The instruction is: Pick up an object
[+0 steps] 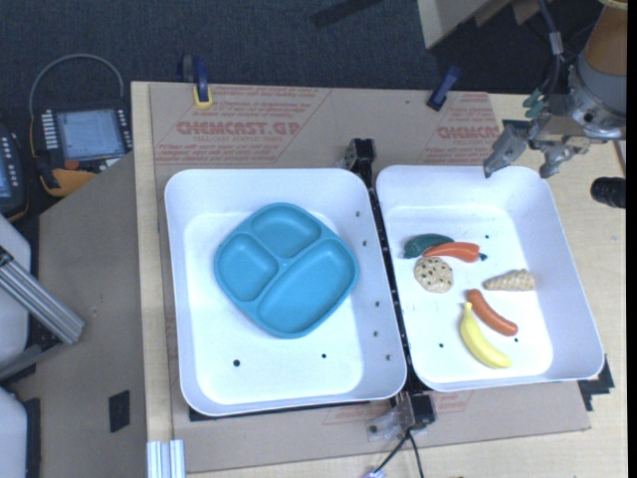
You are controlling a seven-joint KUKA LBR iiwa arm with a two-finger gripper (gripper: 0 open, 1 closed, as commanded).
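Camera view, operator: your gripper (526, 157) hangs over the far rim of the right bin (572, 297), its two fingers spread apart with nothing between them. One fingertip (495, 163) sits toward the bins' divide and the other toward the outer edge.

All the pickable items lie in that right bin, nearer the camera than the gripper and well apart from it. Closest to the gripper you have a dark green piece (422, 244) touching a slim orange-red chili (455, 251). Just below them is a round tan cookie (434, 274) with dark specks. Out toward the bin's outer side lies a beige ridged cone (510, 281), which you may take for a pastry, though its kind is hard to tell. Farther still from the gripper are a red-orange sausage (493, 313) and a yellow banana (482, 341), the two touching at one end.

The left bin (189, 297), across the divide from the gripper, holds a blue plate (286, 268) with three compartments.

On the cardboard (299, 118) behind the bins you can read red print, "CHEMCAST GP", to the gripper's far side across the left bin; the second copy near the gripper is upside down and partly covered.

The arm (597, 58) is cut off at the upper corner. What the green piece is stays unclear.
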